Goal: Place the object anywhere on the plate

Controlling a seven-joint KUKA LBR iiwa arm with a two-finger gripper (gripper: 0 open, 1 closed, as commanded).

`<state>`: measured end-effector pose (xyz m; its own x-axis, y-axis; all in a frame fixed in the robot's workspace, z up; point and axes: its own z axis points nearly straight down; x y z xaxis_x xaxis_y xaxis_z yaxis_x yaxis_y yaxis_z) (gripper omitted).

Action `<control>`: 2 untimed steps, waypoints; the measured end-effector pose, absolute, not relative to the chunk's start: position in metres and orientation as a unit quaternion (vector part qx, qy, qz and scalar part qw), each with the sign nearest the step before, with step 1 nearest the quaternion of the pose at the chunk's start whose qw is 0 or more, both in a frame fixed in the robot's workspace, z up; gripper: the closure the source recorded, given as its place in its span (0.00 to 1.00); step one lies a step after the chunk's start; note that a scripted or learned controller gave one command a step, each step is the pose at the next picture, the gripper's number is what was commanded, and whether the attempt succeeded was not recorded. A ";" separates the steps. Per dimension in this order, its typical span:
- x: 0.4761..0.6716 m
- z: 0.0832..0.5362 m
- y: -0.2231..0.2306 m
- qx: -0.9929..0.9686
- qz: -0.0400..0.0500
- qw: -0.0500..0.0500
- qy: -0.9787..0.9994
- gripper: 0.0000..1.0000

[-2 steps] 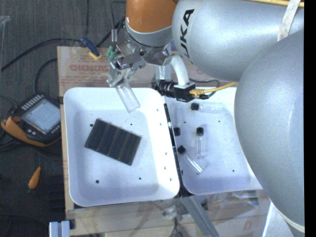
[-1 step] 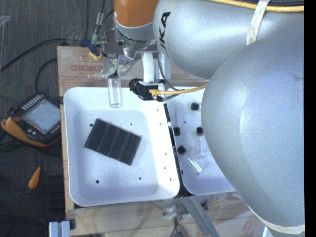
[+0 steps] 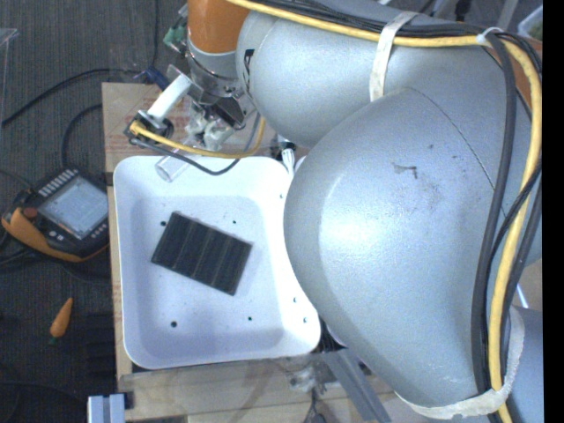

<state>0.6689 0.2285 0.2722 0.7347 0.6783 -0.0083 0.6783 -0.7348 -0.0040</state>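
bench (image 3: 113,122): wooden top | white bin (image 3: 132,324) rests on it | dark ribbed slab (image 3: 202,253) in bin

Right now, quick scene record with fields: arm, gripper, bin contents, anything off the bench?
arm: large grey body covers the right side, orange band at top
gripper: above the far rim of the bin, over bare bench
bin: white bin, on the left
bin contents: dark ribbed rectangular object lying flat, tilted
off bench: pendant on floor at left, small orange item below it
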 end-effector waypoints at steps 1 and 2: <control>0.563 0.361 0.233 -0.873 0.005 -0.002 -0.488 1.00; 0.585 0.307 0.232 -0.602 0.004 0.002 -0.799 1.00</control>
<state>0.5846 0.2323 0.3067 -0.2764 0.9610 -0.0021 0.9610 0.2763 -0.0084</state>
